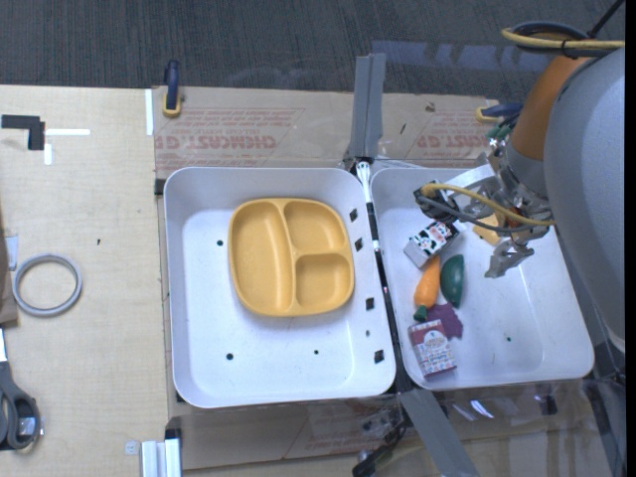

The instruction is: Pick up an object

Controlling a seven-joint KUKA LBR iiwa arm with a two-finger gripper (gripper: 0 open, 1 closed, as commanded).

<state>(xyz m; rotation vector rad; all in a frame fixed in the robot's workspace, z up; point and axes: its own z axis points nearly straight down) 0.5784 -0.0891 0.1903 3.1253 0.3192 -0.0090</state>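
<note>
Wooden bench surface fills the left of the frame and carries a roll of tape at mid-left, scissors at the lower left corner and a blue clamp near the upper edge.

Left of centre sits the first white bin. It holds a yellow divided plate, lying flat in the upper half of the bin.

Right of centre sits the second white bin, touching the first along a shared edge. Its left part holds the candidate objects in a loose cluster: a black-and-white carton uppermost, an orange carrot and a green vegetable just beside each other below it, then a purple item and a red box lowest.

At the right of the frame the gripper hangs over the second bin, to the right of the cluster and apart from every object. Nothing lies between its fingers; whether they stand apart or together cannot be told, since cables cross the wrist.

Task status, as judged: no object is picked. Object selection, descent, closing and lifting remain.
</note>
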